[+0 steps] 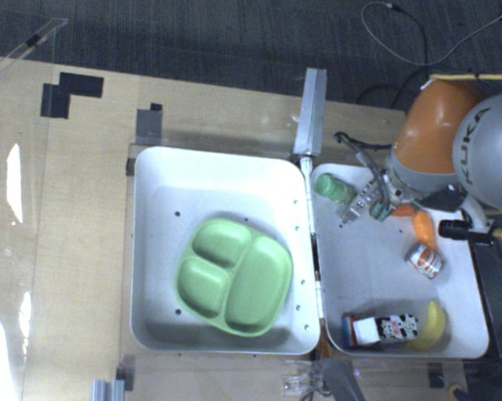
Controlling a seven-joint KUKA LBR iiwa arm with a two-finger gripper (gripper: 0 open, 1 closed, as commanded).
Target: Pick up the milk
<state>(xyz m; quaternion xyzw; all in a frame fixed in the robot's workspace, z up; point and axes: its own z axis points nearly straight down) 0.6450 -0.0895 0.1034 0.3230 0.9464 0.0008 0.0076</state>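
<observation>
The milk is a small carton with a black-and-white cow pattern and a red end. It lies on its side along the front wall of the right bin. My gripper hangs over the back left part of that bin, well behind the milk and apart from it. Its fingers point down and to the left, and they stand open with nothing between them.
A green bottle lies just left of the gripper in the back corner. An orange carrot, a small can and a yellow banana share the right bin. A green divided plate lies in the left bin.
</observation>
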